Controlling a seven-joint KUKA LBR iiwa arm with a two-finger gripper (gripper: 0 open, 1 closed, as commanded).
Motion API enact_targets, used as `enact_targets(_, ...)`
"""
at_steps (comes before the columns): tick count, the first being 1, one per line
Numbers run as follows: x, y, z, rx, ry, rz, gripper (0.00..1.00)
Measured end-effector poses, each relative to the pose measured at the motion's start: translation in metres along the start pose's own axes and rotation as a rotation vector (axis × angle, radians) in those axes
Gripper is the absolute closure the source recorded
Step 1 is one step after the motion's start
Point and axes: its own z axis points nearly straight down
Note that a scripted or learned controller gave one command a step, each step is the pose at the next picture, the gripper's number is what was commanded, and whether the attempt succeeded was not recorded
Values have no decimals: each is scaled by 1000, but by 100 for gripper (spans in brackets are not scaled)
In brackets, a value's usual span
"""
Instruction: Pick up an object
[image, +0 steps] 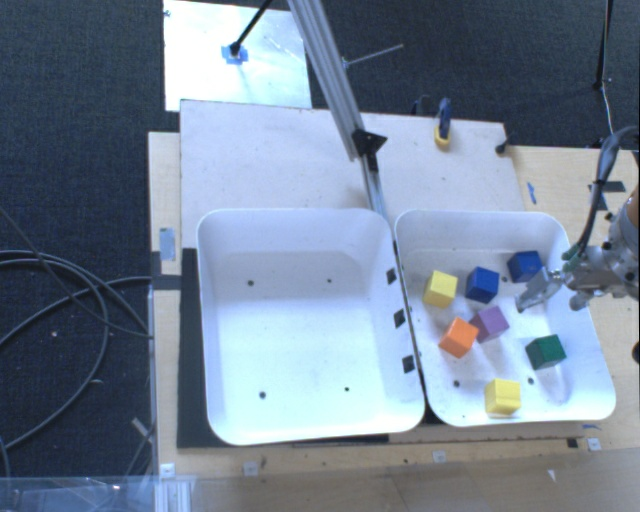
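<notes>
Dark carpet (80, 120) with looped black cables (60, 300) at left. Pale bench (300, 150) bearing 2 white bins: left bin (215, 330); right bin (590, 400) containing 7 blocks: 2 yellow, 2 blue, 1 orange, 1 purple, 1 green. Gripper (528, 297) above right bin's right side, near the far blue block (524, 265); finger state cannot be told.

Text/labels check: none legible.
No readable print, nos. or brand marks on bins, blocks or bench; small grey tag (167, 243) at bench's left edge too small/blurred to read, blue tape (235, 54) up top carries no visible lettering.
</notes>
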Motion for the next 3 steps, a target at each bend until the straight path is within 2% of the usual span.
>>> enact_targets(1, -62, 47, 124, 7, 0, 3, 0)
enact_targets(3, -61, 48, 120, 2, 0, 1, 0)
